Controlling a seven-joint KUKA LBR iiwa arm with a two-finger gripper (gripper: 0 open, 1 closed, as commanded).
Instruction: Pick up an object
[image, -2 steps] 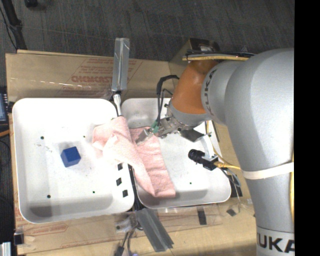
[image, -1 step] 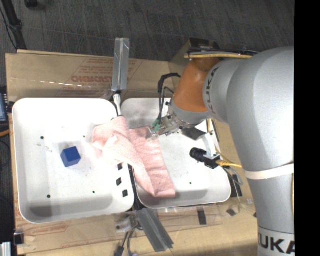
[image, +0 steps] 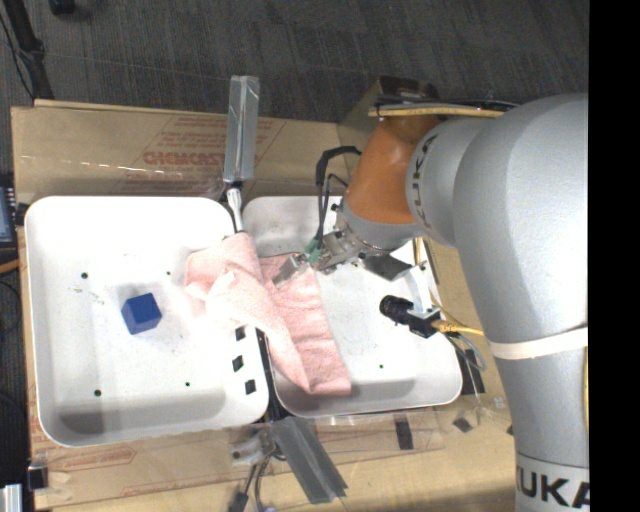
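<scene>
A pink cloth (image: 285, 310) drapes over the divider between the two bins, most of it in the right bin (image: 420, 375) and a bunched corner in the left bin (image: 60, 300). A small blue cube (image: 142, 312) sits alone in the left bin. My gripper (image: 305, 258) hangs low in the right bin at the cloth's upper edge, its fingertips touching or nearly touching the fabric. The wrist covers the fingers' gap.
A cardboard sheet (image: 130, 145) lies behind the bins. A grey metal bar (image: 240, 135) stands at the back between the bins. The arm's big grey body (image: 510, 230) covers the right bin's right side. A black cable fitting (image: 400, 310) hangs over the right bin.
</scene>
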